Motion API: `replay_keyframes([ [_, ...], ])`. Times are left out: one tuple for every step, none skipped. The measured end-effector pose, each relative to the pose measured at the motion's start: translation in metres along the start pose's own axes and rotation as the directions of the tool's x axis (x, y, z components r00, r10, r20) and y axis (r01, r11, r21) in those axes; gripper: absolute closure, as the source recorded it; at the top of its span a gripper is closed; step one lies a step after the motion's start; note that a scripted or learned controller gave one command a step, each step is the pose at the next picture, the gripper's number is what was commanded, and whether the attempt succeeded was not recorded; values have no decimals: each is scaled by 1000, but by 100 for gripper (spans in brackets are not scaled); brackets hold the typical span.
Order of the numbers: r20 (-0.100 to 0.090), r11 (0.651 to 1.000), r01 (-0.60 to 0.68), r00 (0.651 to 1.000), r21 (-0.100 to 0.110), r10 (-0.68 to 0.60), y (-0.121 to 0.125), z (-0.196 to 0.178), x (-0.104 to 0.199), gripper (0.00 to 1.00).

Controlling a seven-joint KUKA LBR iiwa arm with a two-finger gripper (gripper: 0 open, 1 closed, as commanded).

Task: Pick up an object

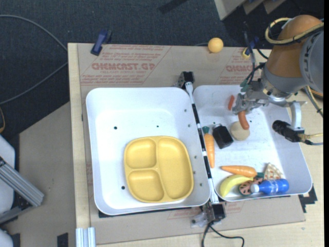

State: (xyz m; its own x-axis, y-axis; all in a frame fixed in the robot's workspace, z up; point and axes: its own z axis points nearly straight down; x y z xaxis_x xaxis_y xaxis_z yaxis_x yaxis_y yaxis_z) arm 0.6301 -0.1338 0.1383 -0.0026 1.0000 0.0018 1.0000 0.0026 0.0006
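Banana [230, 183] lay nearest; pincer [245, 103], state unclear, hovered over sausage [242, 120]. Approach step; next, descend.

You can read red print, "CHEMCAST GP", on the brown paper sheet [128, 63] covering the worktop, left of centre; the same print repeats, partly cut off, further right.

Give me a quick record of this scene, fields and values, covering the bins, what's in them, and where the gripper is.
left bin: yellow divided plate
right bin: two carrots, banana, black block, blue bottle, pizza slice, reddish sausage
gripper: over the right bin's far end, above the sausage
bench edge: orange ball
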Motion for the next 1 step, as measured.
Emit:
replay_keyframes([
  [0, 1000, -1, 1000, 2, 1, -71, -46, 70, 100],
])
